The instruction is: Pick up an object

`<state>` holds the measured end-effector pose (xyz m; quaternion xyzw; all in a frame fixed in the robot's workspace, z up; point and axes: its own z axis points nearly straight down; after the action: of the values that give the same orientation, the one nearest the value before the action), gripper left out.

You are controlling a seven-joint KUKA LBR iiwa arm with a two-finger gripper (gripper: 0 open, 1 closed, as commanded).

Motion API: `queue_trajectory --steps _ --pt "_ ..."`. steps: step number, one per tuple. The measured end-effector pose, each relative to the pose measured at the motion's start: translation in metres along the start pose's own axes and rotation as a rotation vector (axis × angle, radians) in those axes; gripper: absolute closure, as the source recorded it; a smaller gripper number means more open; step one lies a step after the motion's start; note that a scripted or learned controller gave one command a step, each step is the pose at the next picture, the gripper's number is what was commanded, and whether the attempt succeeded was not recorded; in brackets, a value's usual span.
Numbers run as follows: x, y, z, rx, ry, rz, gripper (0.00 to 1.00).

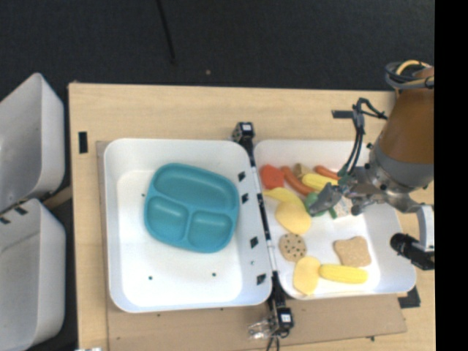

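Observation:
The right bin [380, 284] holds several toy foods: a red piece [272, 175], an orange carrot-like piece [298, 185], a yellow piece [316, 180], a flat yellow shape [292, 215], a cookie [293, 247], a toast slice [353, 251], a banana [342, 273] and a yellow pear-like piece [306, 275]. My gripper [322, 201] reaches in from the right and hangs low over the bin's middle, its dark fingers beside a small green item [330, 212] and just right of the flat yellow shape.
The left bin [124, 284] carries a teal divided plate [192, 208]. A clip-lined divider [257, 225] runs between the bins. Cables [357, 141] loop above the wrist. The wooden bench [161, 108] surrounds both bins.

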<state>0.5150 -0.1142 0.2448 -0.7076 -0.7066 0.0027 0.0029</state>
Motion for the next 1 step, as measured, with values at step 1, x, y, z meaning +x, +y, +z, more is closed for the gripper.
queue_trajectory --steps 1 --pt "0.0000 0.0017 -0.0035 -0.008 -0.001 -0.002 0.00"
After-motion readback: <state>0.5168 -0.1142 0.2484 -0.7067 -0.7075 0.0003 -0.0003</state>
